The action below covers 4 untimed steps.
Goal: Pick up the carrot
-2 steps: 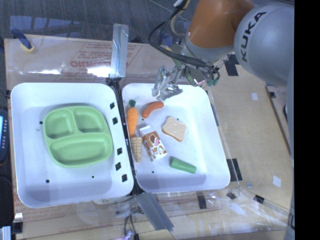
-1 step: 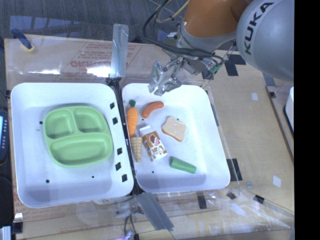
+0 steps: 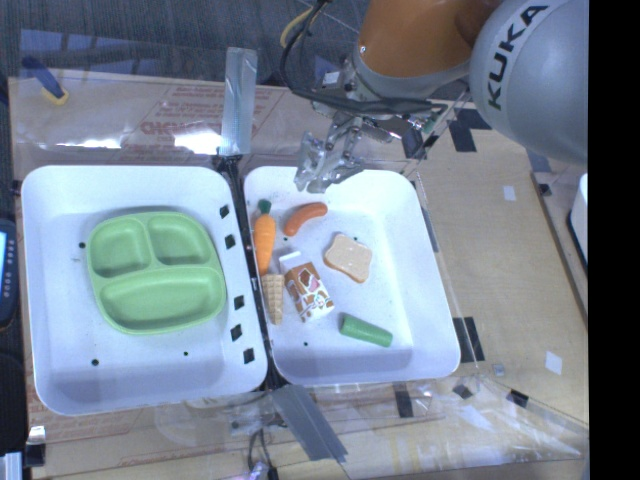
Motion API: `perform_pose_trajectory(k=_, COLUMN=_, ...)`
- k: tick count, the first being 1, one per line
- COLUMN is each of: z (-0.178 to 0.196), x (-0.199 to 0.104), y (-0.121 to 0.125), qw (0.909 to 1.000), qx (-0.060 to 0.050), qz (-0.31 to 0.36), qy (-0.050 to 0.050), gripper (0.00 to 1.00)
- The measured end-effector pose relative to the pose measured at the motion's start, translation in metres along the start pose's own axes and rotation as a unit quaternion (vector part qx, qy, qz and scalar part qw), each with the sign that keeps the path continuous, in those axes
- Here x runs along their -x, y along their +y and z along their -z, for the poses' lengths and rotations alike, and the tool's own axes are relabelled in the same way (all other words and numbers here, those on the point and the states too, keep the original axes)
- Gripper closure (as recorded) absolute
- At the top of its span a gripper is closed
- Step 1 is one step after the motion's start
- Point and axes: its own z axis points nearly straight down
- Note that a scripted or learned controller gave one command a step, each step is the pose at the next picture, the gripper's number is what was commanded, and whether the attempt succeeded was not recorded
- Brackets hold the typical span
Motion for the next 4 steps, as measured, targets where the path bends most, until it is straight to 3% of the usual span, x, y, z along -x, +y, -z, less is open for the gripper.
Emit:
perform_pose_trajectory(k=1, z=-0.016, x=0.002, y=0.002, qw=0.9793, qx=0.003, qz=0.202, qy=0.0, gripper=1.0)
perform_pose_trajectory(k=2, z=-0.065, x=0.055, y=0.059, qw=0.9807, qx=0.004, qz=0.196, qy=0.0, gripper=1.0)
perform_pose_trajectory(k=3, z=-0.075, x=0.102, y=0.053, qw=0.9108, qx=0.003, qz=0.413, qy=-0.001, gripper=1.0)
perform_pose_trajectory(k=4, z=-0.064, x=0.103, y=0.053, qw=0.9107, qx=0.002, qz=0.413, qy=-0.002, gripper=1.0)
